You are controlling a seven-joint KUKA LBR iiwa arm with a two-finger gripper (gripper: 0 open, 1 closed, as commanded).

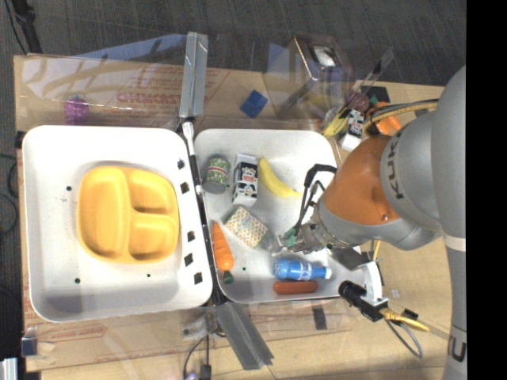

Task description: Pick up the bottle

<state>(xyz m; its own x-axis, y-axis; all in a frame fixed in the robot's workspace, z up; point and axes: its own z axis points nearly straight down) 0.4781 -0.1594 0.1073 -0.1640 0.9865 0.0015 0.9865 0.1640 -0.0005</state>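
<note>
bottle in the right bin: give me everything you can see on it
The bottle is small, blue, plastic-looking, with a white label band and a pale cap end pointing toward the arm. It lies on its side near the right bin's front wall, just above a red sausage, close enough that contact cannot be judged. The gripper sits just above it, not holding it.

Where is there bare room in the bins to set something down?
Left bin: bare rim all around the yellow tray. Right bin: a small patch between banana and its top right corner. Crowded around bottle, sausage, carrot and the arm.
</note>
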